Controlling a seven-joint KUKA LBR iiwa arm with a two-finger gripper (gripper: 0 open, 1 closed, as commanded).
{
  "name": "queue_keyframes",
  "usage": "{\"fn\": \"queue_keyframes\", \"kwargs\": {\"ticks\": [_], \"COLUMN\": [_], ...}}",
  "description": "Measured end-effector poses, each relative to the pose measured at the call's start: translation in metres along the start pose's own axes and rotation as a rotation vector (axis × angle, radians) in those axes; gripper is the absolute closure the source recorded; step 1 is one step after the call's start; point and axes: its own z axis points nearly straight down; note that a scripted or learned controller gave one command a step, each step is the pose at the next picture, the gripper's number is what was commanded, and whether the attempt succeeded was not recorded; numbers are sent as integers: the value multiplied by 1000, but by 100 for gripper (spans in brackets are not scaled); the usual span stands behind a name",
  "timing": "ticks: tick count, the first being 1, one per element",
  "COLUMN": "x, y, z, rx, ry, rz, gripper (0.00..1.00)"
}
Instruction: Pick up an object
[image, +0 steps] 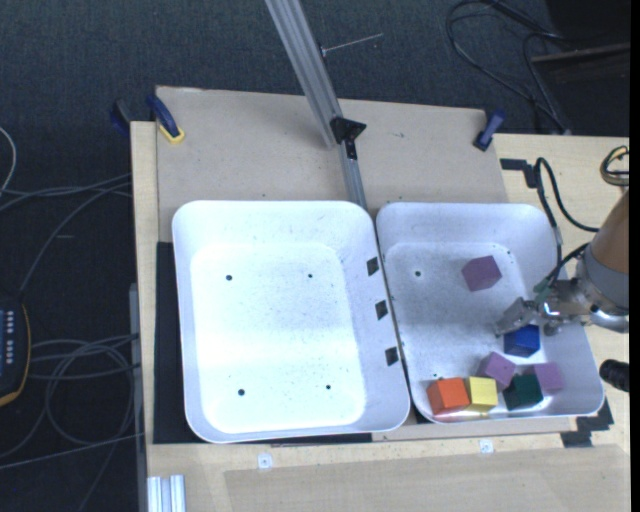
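Camera view shows the gripper (522, 322) low in the right bin (440, 225), at about four o'clock in the picture. I cannot tell its grip. A blue block (522, 342) sits just under it, touching or nearly so. Toward six o'clock, purple (500, 366), yellow (483, 392), orange (450, 394) and green (522, 393) blocks crowd together. It might bump those neighbours or slip off the blue one. The arm is cut off at three o'clock.
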Motion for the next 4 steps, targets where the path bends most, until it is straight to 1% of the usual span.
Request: {"fn": "queue_keyframes", "kwargs": {"ticks": [1,2,4], "x": [1,0,-4], "y": [0,1,-2], "z": [33,20,-68], "rx": [-1,-7,-12], "ry": [-1,-2,-6], "rz": [1,0,-1], "gripper": [0,100,100]}}
